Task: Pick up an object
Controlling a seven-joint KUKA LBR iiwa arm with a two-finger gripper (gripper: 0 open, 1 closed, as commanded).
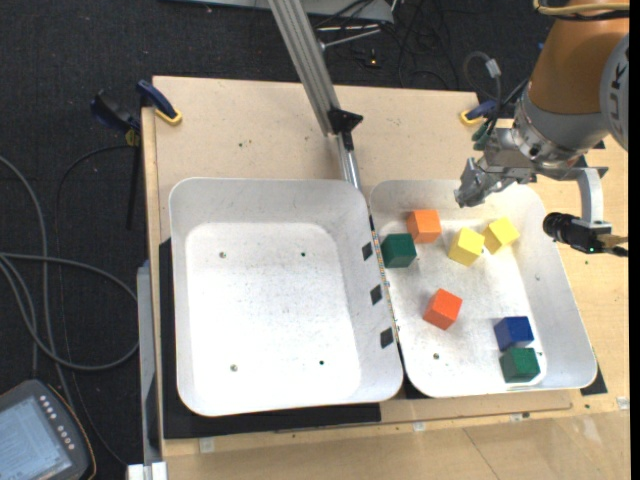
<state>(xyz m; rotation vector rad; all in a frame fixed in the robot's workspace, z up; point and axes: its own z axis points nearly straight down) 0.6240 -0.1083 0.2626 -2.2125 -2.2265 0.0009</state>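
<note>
Camera view looks down at a slant on a table [250, 128] bearing two shallow white bins side by side, and every loose object sits in the right bin [560, 298], which suggests it serves as the source while the left bin [260, 288] waits to receive. Seven cubes lie scattered there: an orange cube [424, 225] touching or almost touching a dark green cube [398, 250] near the dividing rims, two yellow cubes [466, 246] [502, 233] close together toward the far side, a second orange cube [442, 308] alone in the middle, and a blue cube [513, 331] right against another green cube [520, 364] near the front corner. The arm reaches in from the right, and its hand [472, 190] hangs over the far rim of the right bin, just beyond the first orange cube and the yellow pair, a stance that reads as a pause above the pile before a descent. Nothing can be seen between its fingers, and whether they are spread or pressed together cannot be told, since the dark tip blurs against the wrist hardware. The height of the hand above the bin floor is also hard to judge from this angle. The arm's upper part is cut off at the frame's right edge. Which cube is the target remains open; the nearest candidates appear to be the orange cube and the yellow ones.
</note>
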